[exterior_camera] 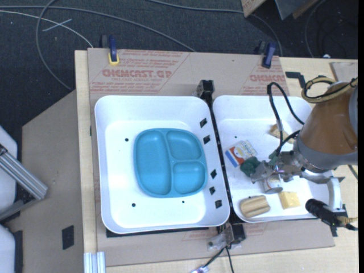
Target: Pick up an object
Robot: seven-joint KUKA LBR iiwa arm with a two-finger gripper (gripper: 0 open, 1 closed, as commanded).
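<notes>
I can't tell how my jaws stand on the gripper [263, 174], but the dark green object [249, 166] lies touching their left side.

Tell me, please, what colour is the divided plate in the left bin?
Light blue; the plate shows plainly in the camera view.

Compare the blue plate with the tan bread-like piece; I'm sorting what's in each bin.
The blue plate lies in the left bin; the tan piece lies in the right bin. The blue plate is far larger and has three compartments; the tan piece is a small plain lump. Both lie flat.
</notes>
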